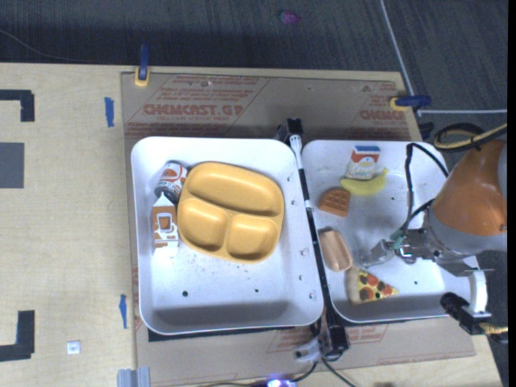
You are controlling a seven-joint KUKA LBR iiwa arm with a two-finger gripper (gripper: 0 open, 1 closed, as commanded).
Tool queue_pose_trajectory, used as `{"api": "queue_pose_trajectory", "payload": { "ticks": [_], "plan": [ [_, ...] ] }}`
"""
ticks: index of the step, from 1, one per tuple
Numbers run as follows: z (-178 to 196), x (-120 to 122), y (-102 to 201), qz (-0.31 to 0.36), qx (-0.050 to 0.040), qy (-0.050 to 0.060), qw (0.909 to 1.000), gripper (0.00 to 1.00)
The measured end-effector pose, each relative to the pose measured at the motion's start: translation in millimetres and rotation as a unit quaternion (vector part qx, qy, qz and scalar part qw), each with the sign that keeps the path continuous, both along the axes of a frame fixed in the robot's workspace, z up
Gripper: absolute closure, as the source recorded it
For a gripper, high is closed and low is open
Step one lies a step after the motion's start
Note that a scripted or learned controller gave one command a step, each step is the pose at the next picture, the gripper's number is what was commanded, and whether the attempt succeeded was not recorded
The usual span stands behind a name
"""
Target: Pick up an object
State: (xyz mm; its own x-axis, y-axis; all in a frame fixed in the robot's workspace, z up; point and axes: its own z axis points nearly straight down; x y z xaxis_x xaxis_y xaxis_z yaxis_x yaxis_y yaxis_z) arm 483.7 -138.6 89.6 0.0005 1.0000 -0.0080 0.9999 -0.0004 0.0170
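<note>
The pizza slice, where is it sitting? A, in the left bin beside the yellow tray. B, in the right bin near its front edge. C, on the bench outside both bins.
B: the pizza slice lies in the right bin near its front edge, just below the hot dog.

the brown sheet [266, 103] under the two bins carried red printed lettering along its far edge; on the left stretch it read "chemcast gp", though the last letters were soft and not certain. a second run of the same red print sat near the sheet's right far corner, cut short and too blurred to read beyond a few strokes. the small carton [164, 224] at the left wall of the left bin [218, 313] showed an orange-and-white printed face, its wording too small to make out. the small packet [364, 161] at the far side of the right bin [419, 306] bore a red, white and blue label, also unreadable.
</note>
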Motion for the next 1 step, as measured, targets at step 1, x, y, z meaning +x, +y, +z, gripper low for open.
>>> {"api": "queue_pose_trajectory", "payload": {
  "ticks": [1],
  "plan": [
    [0.2, 0.0, 35.4, -0.004, -0.0039, -0.002, 1.0000, 0.00]
  ]
}}
